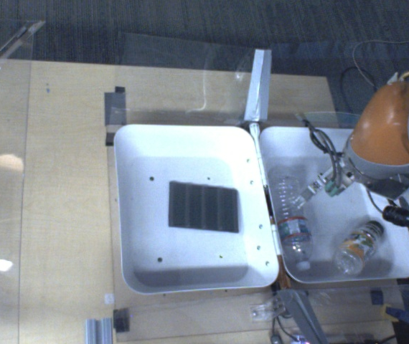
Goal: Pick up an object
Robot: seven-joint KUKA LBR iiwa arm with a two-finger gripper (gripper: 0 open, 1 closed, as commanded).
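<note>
Two clear plastic bottles lie in the right bin point(395, 264). One bottle point(290, 217) with a blue label lies along the bin's left wall, its cap toward the front. A shorter bottle point(356, 246) with a yellowish label lies tilted near the front right corner. My gripper point(318, 187) hangs over the middle of the right bin, pointing down and left toward the upper part of the blue-label bottle. The grey arm with its orange band point(384, 131) comes in from the right above it. I see nothing held by the gripper.
The left bin point(136, 192) holds a dark ribbed rectangle point(204, 207) in its middle. A metal post point(257, 84) stands behind the seam between the bins. Cables point(319, 138) trail from the wrist over the right bin's back.
</note>
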